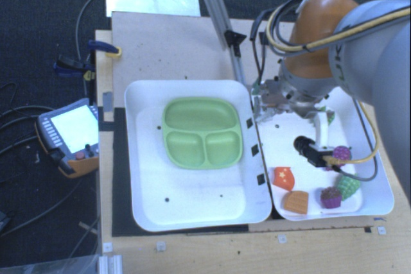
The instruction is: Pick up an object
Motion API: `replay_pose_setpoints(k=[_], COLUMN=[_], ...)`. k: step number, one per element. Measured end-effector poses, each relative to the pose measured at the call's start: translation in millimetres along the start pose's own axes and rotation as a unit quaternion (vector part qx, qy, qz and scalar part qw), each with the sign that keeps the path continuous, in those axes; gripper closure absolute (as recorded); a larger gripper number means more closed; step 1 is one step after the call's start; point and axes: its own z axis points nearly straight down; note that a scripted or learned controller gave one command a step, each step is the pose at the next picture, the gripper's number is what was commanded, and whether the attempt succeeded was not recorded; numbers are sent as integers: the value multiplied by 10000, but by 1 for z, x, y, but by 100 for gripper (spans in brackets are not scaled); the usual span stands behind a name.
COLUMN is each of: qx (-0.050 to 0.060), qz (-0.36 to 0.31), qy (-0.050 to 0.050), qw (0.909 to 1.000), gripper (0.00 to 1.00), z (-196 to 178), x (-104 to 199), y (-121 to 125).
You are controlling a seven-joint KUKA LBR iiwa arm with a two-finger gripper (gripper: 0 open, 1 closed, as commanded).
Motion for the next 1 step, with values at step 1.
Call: replay_pose_setpoints(k=[1], qx=[-5], qz=[-2], qy=[3], qw=[10000], gripper=[100], z=[-10], x=[54], y=[6])
